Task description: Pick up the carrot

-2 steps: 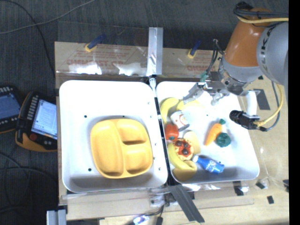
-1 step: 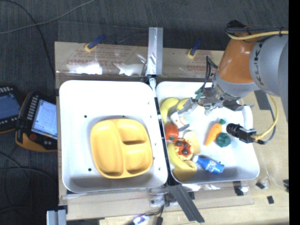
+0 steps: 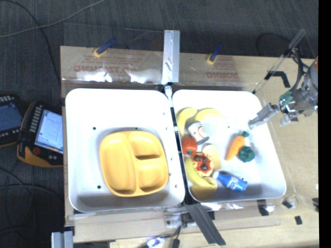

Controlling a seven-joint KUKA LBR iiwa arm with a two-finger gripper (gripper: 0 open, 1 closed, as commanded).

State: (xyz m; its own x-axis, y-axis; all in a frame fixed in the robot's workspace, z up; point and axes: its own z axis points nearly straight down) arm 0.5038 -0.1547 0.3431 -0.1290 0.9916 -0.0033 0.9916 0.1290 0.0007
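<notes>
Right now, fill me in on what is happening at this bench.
A grey robot arm reaches in from the right, its end effector above the right white bin's upper right corner. The small orange carrot with a green top lies untouched on that bin's floor, beside a dark green round toy and apart from a pile of toy food by the divider. A yellow divided plate sits in the left white bin.

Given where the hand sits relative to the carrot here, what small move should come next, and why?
Probably shift the hand a little toward the left and nearer edge of the right bin. The carrot lies there untouched, next to a green toy, while the hand hovers near the bin's far right rim, off to one side of it.
</notes>
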